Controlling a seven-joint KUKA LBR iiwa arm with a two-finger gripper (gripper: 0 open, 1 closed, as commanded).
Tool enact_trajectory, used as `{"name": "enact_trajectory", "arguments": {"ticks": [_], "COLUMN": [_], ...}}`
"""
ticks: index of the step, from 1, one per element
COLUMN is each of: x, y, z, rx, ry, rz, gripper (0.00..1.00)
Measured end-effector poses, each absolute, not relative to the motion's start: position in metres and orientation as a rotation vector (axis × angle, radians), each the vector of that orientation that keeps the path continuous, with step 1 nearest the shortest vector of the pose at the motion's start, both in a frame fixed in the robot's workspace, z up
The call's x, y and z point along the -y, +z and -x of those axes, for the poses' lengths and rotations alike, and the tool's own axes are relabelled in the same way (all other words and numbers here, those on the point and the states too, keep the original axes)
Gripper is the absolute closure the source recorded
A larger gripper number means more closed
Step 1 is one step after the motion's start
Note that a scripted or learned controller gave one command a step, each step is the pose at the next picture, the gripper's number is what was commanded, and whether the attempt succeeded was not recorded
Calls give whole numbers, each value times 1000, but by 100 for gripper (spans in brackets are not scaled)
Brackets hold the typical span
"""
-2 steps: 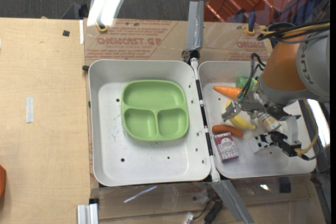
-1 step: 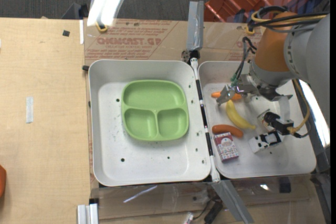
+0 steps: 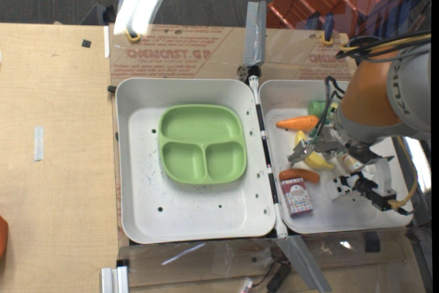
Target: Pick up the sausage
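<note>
The worktop (image 3: 55, 147) holds two white bins side by side. The left bin (image 3: 137, 209) has a green plate (image 3: 203, 143) in it, with three little sections. The plate lies flat near the middle of that bin.

The right bin (image 3: 336, 213) holds the food. The sausage (image 3: 300, 176) is a short red-brown thing lying near the left wall of this bin. Just below it, touching or almost touching, is a small red box (image 3: 297, 197). Above the sausage is an orange carrot (image 3: 297, 123) lying sideways. A yellow thing (image 3: 312, 160), maybe a banana, sits between the carrot and the sausage. A bit of green (image 3: 316, 107) peeks out at the top, behind the arm.

The grey arm (image 3: 384, 103) with its orange band reaches in from the right. The claw (image 3: 304, 151) hangs over the yellow thing, just above the sausage. Its metal tips look a little apart, but I cannot tell if it is open or closed. Nothing can be seen gripped between its tips
</note>
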State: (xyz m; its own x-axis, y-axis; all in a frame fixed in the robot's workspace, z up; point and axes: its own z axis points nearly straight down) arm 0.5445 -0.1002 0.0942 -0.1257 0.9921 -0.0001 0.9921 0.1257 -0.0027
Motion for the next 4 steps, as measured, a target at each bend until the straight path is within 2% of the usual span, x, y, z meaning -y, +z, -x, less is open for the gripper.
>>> {"name": "enact_trajectory", "arguments": {"ticks": [1, 2, 3, 4], "x": [109, 104, 102, 102], "y": [90, 90, 90, 90], "z": [-528, -489, -477, -477], "rx": [2397, 2440, 2549, 2677], "ry": [4, 4, 3, 3], "rz": [2027, 1974, 1831, 1639], "gripper": [0, 0, 0, 0]}}
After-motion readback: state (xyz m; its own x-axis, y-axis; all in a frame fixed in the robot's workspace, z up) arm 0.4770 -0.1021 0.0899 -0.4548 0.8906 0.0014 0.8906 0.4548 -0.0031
